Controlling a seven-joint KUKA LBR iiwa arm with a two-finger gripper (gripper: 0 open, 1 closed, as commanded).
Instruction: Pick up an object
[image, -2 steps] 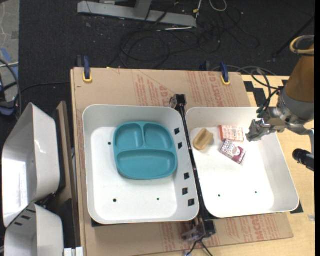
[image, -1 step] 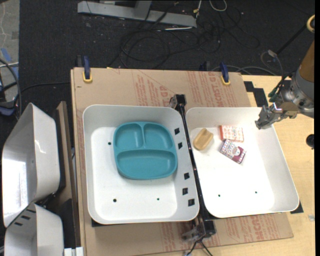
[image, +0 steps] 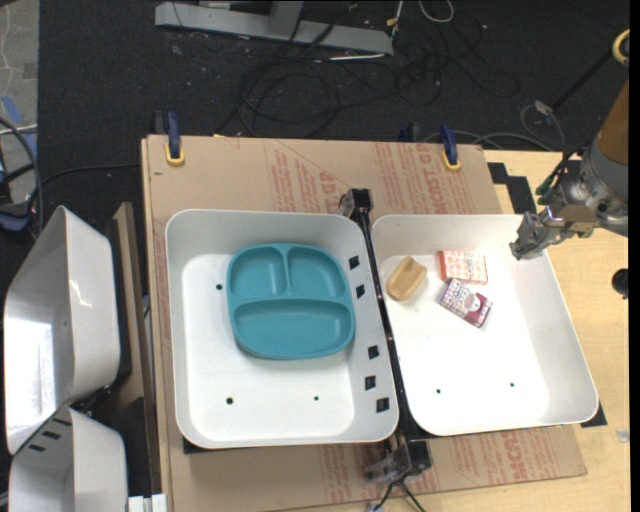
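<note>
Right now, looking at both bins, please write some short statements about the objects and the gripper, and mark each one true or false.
1. The teal divided plate lies in the left bin. True.
2. The right bin holds three small objects. True.
3. The tan block lies on the plate. False: it lies in the right bin, near the divider.
4. The gripper hovers over the left bin. False: it is at the right bin's upper right rim.
5. The red-and-white packet is between the gripper's fingers. False: it lies on the bin floor.
</note>
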